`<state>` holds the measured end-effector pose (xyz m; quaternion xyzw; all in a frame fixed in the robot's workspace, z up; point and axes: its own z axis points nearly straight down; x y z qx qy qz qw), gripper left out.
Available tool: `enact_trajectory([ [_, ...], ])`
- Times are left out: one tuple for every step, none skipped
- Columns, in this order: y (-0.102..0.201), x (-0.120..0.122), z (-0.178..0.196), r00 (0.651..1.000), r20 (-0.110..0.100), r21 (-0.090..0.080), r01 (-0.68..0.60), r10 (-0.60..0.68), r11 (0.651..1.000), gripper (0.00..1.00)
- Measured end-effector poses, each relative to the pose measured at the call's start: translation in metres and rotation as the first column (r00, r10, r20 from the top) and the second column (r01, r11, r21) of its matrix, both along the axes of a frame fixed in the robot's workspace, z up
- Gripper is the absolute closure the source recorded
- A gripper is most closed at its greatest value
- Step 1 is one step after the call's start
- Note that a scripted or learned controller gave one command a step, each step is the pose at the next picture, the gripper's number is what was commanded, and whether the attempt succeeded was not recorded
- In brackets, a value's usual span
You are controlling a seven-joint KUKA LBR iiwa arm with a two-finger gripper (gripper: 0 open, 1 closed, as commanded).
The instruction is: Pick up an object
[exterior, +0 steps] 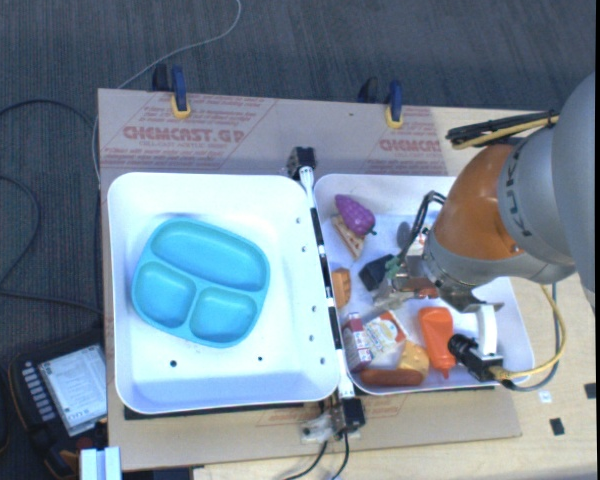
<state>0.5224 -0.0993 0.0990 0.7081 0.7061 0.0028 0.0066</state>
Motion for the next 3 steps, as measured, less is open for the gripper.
enact_trajectory([
  [0.0001,-0.0001,-0.0001,1.000,-0.001,0.000,0.000,0.000,1.000,0.00],
  [0.0000,0.0003,0.0096,1.000,0.000,0.000,0.000,0.000,1.000,1.00],
  [0.0000,0.0003,0.0095,1.000,0.000,0.000,0.000,0.000,1.000,0.00],
])
